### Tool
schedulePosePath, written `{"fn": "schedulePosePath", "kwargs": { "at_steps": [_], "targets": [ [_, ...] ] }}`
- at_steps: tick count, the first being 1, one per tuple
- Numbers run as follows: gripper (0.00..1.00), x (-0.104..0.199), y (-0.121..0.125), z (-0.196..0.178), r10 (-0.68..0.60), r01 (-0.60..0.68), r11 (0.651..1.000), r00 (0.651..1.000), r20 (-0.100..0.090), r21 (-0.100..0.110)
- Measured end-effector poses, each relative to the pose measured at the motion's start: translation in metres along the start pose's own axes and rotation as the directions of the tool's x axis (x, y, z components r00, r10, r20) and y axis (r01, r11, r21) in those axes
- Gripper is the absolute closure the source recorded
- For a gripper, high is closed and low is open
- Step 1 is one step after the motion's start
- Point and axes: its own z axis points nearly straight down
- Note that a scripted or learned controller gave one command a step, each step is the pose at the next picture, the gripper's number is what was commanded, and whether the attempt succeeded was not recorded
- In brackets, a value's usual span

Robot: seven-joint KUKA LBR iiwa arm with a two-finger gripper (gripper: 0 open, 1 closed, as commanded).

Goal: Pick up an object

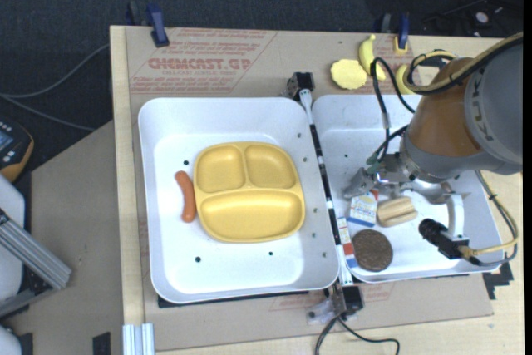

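Note:
In the right bin (349, 129), my gripper (366, 181) is low over the floor near the bin's left side. Just below it lies a small blue and white carton (363, 211). Beside the carton on its right rests a tan bread-like piece (396, 212). A round brown cookie (371, 249) sits at the bin's front edge. The grey and orange arm covers the right half of this bin. I see nothing held in the gripper.
The left bin (166, 137) holds a yellow divided plate (248, 191) with an orange sausage (187, 195) lying at its left. Behind the right bin, on the bench, sit a yellow lump (349, 74) and a small banana (366, 51).

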Motion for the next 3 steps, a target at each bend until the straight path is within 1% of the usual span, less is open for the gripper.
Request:
{"fn": "schedulePosePath", "kwargs": {
  "at_steps": [1,2,3],
  "targets": [
    [0.0,-0.085,0.048,-0.02,0.003,-0.003,1.0,1.0,0.009,-0.014],
    [0.0,-0.058,-0.013,0.0,-0.001,0.001,1.0,1.0,-0.001,-0.001],
    [1.0,-0.059,-0.01,-0.012,-0.001,0.001,1.0,1.0,0.003,-0.009]
  ]
}}
